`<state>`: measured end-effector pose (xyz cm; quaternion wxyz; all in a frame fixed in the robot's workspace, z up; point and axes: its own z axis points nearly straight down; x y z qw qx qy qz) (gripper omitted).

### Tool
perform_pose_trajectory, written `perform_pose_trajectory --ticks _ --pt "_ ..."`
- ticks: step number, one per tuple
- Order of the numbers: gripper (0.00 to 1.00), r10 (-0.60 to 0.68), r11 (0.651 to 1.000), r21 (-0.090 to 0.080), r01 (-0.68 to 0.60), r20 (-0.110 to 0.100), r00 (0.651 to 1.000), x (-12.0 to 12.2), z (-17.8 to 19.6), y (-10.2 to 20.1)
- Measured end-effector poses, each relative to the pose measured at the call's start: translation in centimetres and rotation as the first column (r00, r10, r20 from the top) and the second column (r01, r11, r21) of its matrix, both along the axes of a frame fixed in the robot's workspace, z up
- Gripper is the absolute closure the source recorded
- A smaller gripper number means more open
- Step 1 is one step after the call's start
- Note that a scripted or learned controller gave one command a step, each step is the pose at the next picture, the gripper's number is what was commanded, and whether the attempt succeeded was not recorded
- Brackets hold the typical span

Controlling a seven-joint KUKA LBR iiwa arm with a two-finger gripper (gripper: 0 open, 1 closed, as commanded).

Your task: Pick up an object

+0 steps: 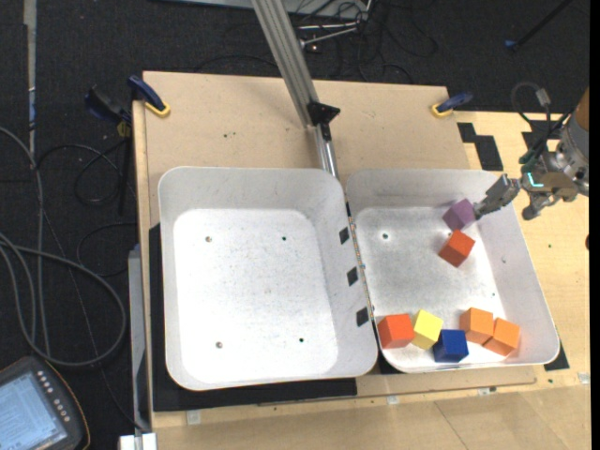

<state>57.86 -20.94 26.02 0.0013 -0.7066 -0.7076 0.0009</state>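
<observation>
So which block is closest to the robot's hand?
The purple block, by the end effector near the right bin's far edge. It's the sole purple one; the others sit farther away.

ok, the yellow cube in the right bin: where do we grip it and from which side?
Probably from straight above. The yellow cube sits in the row along the right bin's near wall, with an orange cube close on its left and the blue cube touching on its right. Those sides are crowded, so close on its near and far faces, which look freer.

One overhead camera looks slantwise down on both bins [253, 181].
</observation>
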Motion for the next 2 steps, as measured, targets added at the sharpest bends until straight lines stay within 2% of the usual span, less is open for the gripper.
perform_pose_trajectory --ticks 1,2 --pt "0.00 0.001 1.000 -0.001 -0.001 0.003 1.000 0.1 0.2 0.0" --pt "0.00 0.002 1.000 0.000 -0.002 0.000 1.000 0.8 -4.7 0.7"
